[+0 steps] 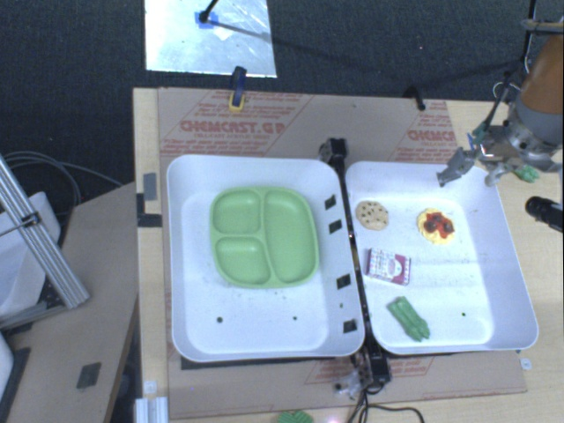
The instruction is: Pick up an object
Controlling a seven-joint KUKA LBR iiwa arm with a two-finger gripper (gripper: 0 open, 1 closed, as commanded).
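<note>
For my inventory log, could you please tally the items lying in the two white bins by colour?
Green: 2, the divided tray in the left bin and the small green piece in the right bin
Tan: 1, the cookie
Yellow and red: 1, the round food piece
White and purple: 1, the small packet
Total: 5

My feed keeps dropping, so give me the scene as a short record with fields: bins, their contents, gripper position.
left bin: holds a green divided tray
right bin: holds four small items
cookie: near the divider, far end
pizza-like toy: right of the cookie
small packet: mid-bin, near the divider
green toy vegetable: near end
gripper: above the right bin's far edge, nothing seen between its fingers
</note>
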